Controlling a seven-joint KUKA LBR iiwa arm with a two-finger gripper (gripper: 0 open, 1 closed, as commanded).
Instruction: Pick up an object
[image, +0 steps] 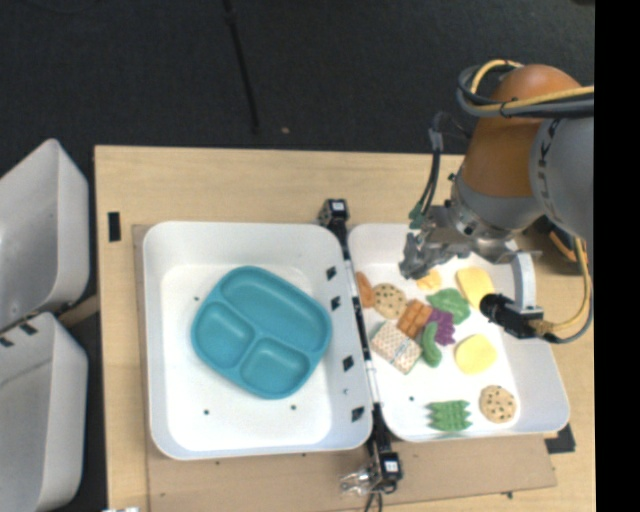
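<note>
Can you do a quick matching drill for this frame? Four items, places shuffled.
1. blue tray
2. gripper
3. round cookie
4. green leafy piece

A. right bin, upper part, over the food pile
B. left bin
C. right bin, near front right corner
D. right bin, front edge, left of the cookie

Pairs: 1-B, 2-A, 3-C, 4-D

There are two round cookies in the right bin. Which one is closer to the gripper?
The cookie at the left of the pile, beside the divider, just below the gripper. The other cookie lies apart near the right bin's front corner, next to a green leafy piece.
</note>
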